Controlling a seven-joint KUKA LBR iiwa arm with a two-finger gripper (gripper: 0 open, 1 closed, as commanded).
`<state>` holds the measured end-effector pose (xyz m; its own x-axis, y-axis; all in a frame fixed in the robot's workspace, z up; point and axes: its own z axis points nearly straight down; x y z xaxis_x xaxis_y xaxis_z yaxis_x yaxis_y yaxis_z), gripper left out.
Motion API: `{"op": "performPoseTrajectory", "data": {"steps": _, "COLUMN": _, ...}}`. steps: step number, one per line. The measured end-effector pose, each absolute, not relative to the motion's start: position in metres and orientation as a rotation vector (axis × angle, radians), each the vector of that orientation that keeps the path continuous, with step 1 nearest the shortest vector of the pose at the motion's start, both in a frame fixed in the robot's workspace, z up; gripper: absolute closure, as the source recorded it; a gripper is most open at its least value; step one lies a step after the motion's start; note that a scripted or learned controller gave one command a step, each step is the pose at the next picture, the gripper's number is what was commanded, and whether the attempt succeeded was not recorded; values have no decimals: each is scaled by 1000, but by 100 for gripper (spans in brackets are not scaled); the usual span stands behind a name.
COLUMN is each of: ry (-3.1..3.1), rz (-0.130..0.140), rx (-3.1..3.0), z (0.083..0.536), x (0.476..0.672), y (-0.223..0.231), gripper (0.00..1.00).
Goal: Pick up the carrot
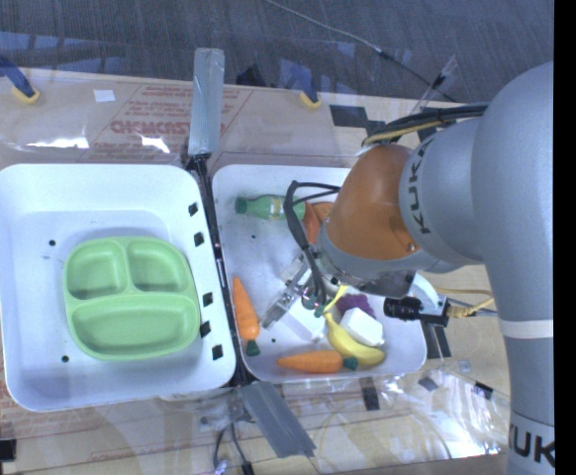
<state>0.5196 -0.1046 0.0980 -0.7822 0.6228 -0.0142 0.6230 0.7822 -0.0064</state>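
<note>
Orange carrot [244, 308] lies against left wall of right bin [268, 181], leafy end toward near edge; second carrot [311, 361] along near wall beside banana [347, 344]. My gripper [286, 305] hovers mid-bin; cannot tell fingers' state. Wall crowding likely complicates grasp. Green tray [130, 298] fills left bin [21, 265].

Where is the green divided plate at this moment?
In the camera view, the green divided plate lies in the left white bin, in the middle of its floor. The right bin holds the two carrots.
</note>
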Motion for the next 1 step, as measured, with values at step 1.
{"op": "performPoseTrajectory", "data": {"steps": 1, "ry": 2975, "rz": 3, "rx": 978, "z": 197, "x": 541, "y": -87, "gripper": 0}}
